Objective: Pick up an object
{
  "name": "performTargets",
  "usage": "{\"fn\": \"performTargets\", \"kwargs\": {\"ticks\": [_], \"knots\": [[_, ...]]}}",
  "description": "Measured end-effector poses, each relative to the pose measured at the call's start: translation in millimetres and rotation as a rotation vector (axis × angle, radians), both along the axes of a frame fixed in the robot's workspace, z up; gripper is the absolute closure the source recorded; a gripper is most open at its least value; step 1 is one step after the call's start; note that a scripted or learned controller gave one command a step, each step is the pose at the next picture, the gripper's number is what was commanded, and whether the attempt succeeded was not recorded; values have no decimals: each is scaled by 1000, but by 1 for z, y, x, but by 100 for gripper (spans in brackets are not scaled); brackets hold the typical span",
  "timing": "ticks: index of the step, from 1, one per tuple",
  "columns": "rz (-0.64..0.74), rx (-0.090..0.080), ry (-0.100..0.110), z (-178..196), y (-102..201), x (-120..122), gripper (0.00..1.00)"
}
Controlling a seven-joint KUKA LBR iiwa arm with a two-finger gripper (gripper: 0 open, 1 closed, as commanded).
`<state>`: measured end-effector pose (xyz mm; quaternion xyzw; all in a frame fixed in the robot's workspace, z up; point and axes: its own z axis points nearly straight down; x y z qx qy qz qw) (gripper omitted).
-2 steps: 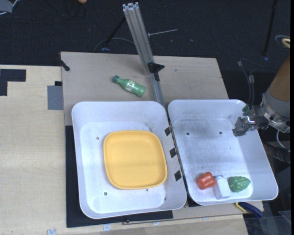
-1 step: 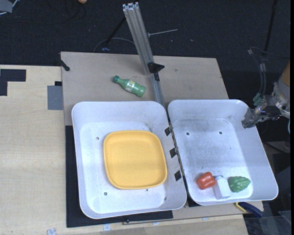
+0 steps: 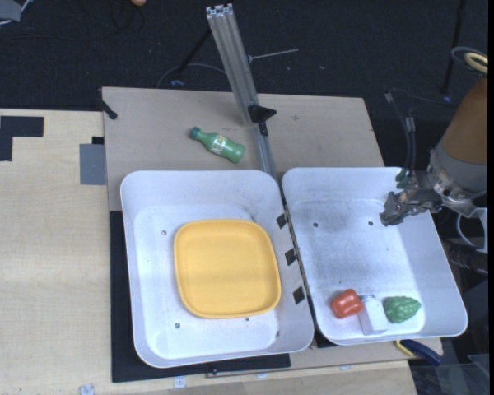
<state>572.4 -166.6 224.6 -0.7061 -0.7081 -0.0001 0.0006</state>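
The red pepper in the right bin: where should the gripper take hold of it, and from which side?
Probably from straight above, closing across the rounded body of the red pepper. Its left and far sides look free, while a white block sits close against its right, so one finger likely goes on the far side and one on the near side. The gripper hangs at the bin's far right.

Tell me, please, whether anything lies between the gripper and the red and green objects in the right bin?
Nothing visible does: the gripper hangs over the right bin, and bare floor separates it from the red object and green object.
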Motion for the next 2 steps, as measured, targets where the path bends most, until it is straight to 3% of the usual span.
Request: {"fn": "performTargets", "kwargs": {"ticks": [2], "knots": [[-1, 0, -1, -4, 88, -26, 100]]}}
